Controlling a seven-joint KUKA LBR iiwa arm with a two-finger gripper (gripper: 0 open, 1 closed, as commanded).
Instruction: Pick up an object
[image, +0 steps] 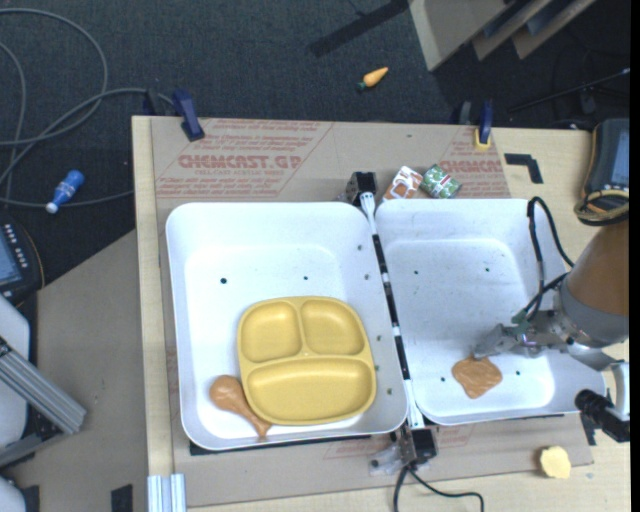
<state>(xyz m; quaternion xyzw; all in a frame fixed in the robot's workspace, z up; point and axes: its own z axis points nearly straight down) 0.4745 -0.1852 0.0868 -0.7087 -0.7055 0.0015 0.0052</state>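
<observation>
Down front in the right bin (440, 230), our gripper (497, 345) sits just above the tan nugget-looking piece (477, 376). We'd drop straight down and center on it before squeezing. Can't tell how wide it's spread; nothing visibly held. Over in the left bin (200, 250): yellow divided plate (305, 360), drumstick (236, 400).
</observation>
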